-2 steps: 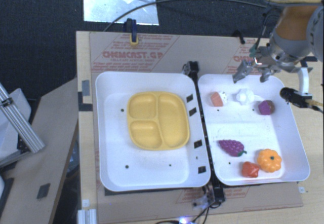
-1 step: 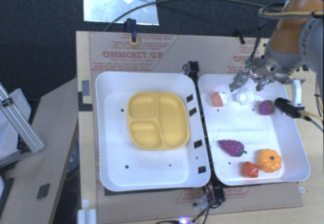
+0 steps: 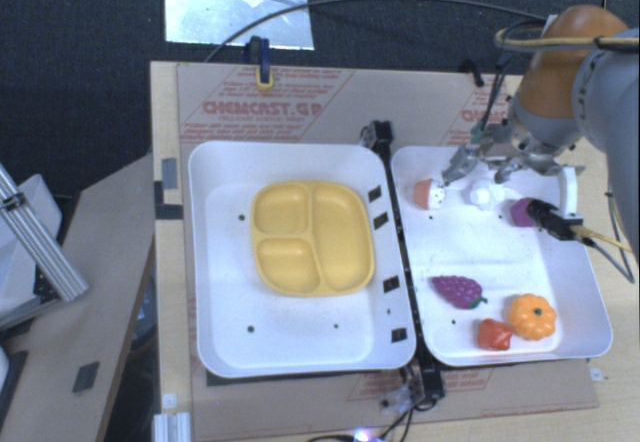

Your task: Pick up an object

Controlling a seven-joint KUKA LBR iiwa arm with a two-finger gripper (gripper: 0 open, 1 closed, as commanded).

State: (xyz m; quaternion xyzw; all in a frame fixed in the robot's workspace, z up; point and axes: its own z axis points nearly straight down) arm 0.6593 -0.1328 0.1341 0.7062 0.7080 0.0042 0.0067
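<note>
My gripper [image 3: 487,170] hangs over the far part of the right bin [image 3: 575,260], its two fingers spread apart with nothing between them. Just below it lies a small white object [image 3: 482,197]. A small orange-and-white piece [image 3: 430,194] sits to the gripper's left. A purple item [image 3: 522,212] lies to its right, beside a black part of the arm. Nearer the front are a purple grape bunch [image 3: 457,290], an orange pumpkin [image 3: 531,316] and a red pepper [image 3: 493,334].
The left bin [image 3: 215,260] holds a yellow divided plate [image 3: 311,236]. A black hinge strip [image 3: 392,240] runs between the bins. Cables trail from the arm at the right. A blue-and-yellow clamp [image 3: 261,62] stands on the bench's far edge.
</note>
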